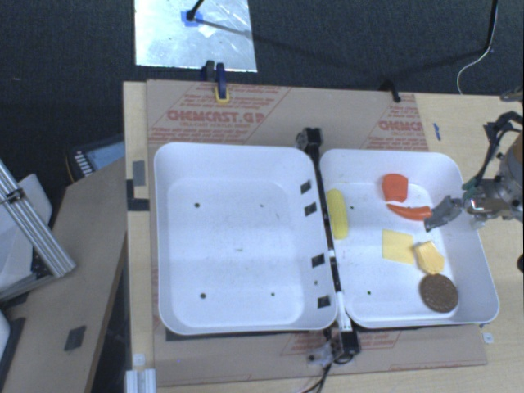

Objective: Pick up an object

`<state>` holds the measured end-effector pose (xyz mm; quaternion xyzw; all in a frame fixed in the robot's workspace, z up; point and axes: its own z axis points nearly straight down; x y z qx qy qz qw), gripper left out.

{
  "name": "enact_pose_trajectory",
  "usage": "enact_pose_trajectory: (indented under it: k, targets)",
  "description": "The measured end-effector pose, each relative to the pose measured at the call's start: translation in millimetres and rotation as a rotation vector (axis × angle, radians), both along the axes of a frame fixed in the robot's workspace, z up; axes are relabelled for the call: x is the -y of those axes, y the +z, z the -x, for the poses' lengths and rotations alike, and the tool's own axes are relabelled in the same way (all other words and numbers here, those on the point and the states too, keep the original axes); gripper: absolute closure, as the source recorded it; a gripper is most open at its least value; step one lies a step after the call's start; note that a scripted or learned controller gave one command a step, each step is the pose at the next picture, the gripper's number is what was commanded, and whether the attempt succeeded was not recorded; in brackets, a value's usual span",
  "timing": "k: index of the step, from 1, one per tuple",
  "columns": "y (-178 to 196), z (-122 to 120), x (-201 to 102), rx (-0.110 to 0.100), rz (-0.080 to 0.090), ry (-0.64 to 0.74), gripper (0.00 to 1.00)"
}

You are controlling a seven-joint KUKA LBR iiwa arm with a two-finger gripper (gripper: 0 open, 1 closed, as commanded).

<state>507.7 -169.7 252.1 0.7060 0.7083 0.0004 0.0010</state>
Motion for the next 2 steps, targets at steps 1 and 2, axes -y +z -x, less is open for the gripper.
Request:
enact_pose_trajectory:
  k: [1,2]
  targets:
    - [104,-30,39,0.013,0.007,0.001,0.0]
    - [212,-15,10,0.014,0.004,0.004,0.0]
